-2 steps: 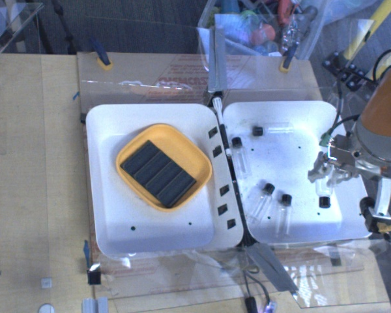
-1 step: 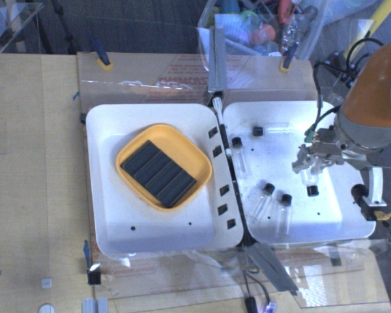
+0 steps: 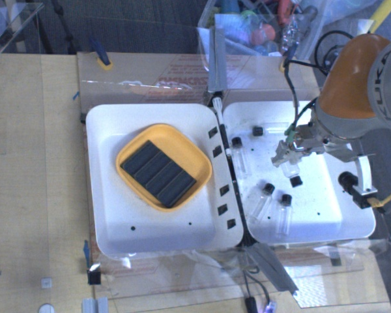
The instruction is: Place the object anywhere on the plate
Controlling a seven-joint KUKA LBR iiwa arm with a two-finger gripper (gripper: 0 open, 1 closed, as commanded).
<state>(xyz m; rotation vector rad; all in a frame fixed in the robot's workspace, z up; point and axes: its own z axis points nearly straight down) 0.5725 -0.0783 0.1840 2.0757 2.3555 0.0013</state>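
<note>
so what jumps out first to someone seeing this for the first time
The yellow plate in the left bin stands out, with a dark ribbed slab lying on it. Next is the grey arm with its orange band reaching in from the right, its pincer low over the right bin, among small black-capped clear vials.

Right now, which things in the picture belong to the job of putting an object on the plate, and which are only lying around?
Belonging to the job:
- yellow plate with a dark ridged insert, in the left bin
- small clear vials with black caps lying in the right bin
- gripper low over the right bin

Only lying around:
- clear box of colourful items behind the bins
- blue clip on the cardboard
</note>
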